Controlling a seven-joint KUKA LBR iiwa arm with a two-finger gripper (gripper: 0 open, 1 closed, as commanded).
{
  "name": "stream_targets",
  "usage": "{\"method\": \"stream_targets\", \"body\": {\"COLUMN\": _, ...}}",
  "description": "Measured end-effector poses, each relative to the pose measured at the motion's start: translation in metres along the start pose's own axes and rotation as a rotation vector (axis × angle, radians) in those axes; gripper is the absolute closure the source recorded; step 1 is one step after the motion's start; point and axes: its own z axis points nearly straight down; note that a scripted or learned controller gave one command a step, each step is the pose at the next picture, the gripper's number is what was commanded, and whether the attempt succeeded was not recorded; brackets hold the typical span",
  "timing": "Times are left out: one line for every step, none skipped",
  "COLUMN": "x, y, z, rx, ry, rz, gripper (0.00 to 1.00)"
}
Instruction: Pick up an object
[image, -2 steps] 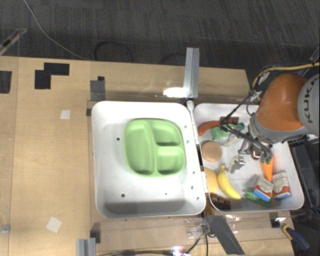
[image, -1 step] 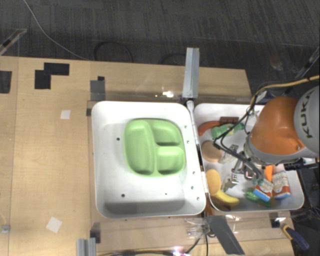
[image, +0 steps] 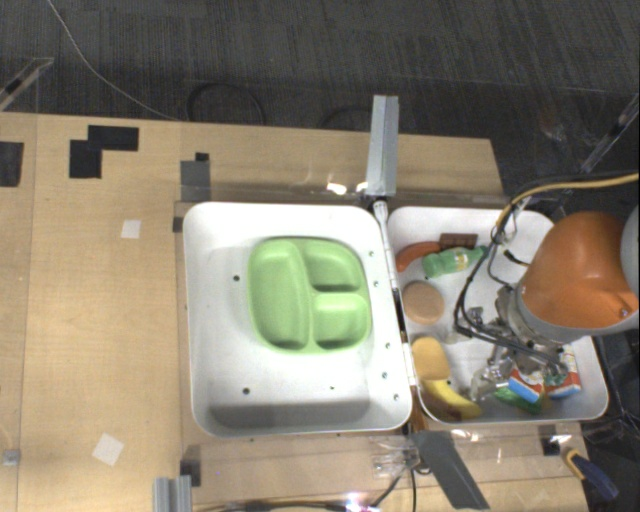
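The right bin (image: 590, 400) holds several small objects: a green bottle (image: 447, 263), a red-brown piece (image: 416, 253), a tan round disc (image: 423, 301), a yellow-orange lump (image: 431, 354), a banana (image: 449, 397) and a colourful packet (image: 538, 388). My gripper (image: 497, 377) is low in the front part of this bin, between the banana and the colourful packet. The orange band (image: 578, 272) of the arm hangs over the bin's right half and hides what lies beneath it.
The left bin (image: 215, 300) carries a green divided tray (image: 306, 293). A grey metal post (image: 381, 145) stands at the back between the bins. Black cables (image: 475, 290) loop from the wrist over the right bin. Wooden bench surface extends to the left.
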Motion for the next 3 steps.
{"method": "stream_targets", "body": {"x": -0.002, "y": -0.059, "z": -0.019, "rx": -0.005, "ry": 0.016, "rz": -0.139, "gripper": 0.0}}
{"method": "stream_targets", "body": {"x": 0.005, "y": -0.079, "z": 0.001, "rx": -0.003, "ry": 0.008, "rz": -0.22, "gripper": 0.0}}
{"method": "stream_targets", "body": {"x": 0.006, "y": -0.086, "z": 0.001, "rx": -0.003, "ry": 0.008, "rz": -0.276, "gripper": 0.0}}
